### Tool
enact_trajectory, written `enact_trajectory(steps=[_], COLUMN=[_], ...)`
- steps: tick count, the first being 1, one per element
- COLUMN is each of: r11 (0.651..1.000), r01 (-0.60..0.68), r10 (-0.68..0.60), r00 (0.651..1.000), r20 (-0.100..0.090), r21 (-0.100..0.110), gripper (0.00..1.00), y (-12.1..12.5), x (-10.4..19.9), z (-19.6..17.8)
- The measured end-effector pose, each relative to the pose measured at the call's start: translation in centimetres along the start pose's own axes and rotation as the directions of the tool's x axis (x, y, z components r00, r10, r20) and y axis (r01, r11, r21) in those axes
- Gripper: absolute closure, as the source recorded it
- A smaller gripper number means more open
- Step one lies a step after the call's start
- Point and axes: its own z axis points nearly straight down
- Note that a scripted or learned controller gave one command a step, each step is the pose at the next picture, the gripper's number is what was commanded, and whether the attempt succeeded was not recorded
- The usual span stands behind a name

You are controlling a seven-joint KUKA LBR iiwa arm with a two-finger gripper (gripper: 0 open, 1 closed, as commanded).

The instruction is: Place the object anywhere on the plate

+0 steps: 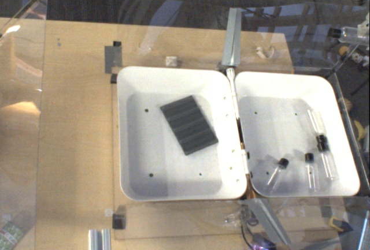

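The dark ribbed plate (189, 125) lies bare in the left bin (130, 185). Clear black-capped vials (318, 127) lie toward four o'clock in the right bin (289, 84), so picking one comes first.

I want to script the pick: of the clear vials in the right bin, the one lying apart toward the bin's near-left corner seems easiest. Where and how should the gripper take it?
Grip the vial mid-body, on the clear tube below its black cap, coming straight down with the fingers closing across its slanted long axis. It lies flat and apart from the other vials, but close to the right bin wall, so that finger probably needs care.
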Motion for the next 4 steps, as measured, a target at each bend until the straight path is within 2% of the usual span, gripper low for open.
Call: enact_trajectory(steps=[1,2,3,4], r11=[1.000,0.999,1.000,1.000], r01=[0.007,0.049,-0.006,-0.003], r10=[-0.007,-0.049,0.006,0.003], r00=[1.000,0.999,1.000,1.000], r20=[0.002,-0.001,-0.003,-0.005], r21=[0.002,-0.001,0.000,0.001], gripper=[1.00,1.00,1.00,1.00], y=[-0.2,-4.5,-11.4,-11.5], x=[0.1,0.8,2.3,2.3], z=[-0.9,-0.1,-0.2,-1.3])
